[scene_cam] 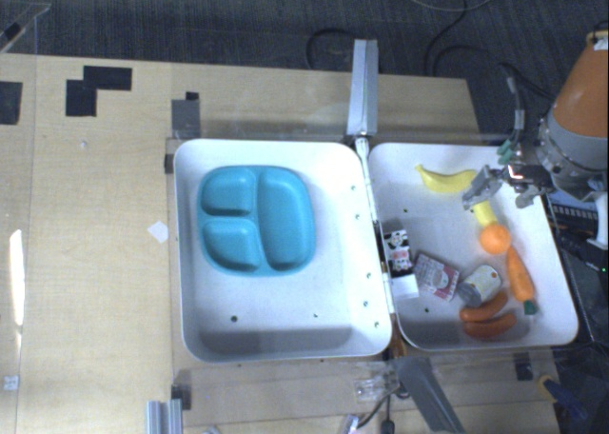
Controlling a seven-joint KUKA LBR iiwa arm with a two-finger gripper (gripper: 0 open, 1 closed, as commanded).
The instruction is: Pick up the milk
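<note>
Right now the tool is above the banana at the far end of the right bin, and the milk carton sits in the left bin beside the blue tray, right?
Not quite. The camera view shows the milk carton in the right bin, against its left wall. The blue tray lies in the left bin. The tool is indeed above the banana.

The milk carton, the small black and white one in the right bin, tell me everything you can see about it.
The small black-and-white milk carton looks like printed cardboard, with a dark cow-style pattern on white; its print is too small to read. It lies in the right white bin, against that bin's left wall, next to the divide between the two bins. A flat reddish snack packet lies just to its right, close or touching; I cannot tell which. The gripper is well away, near the yellow banana.
</note>
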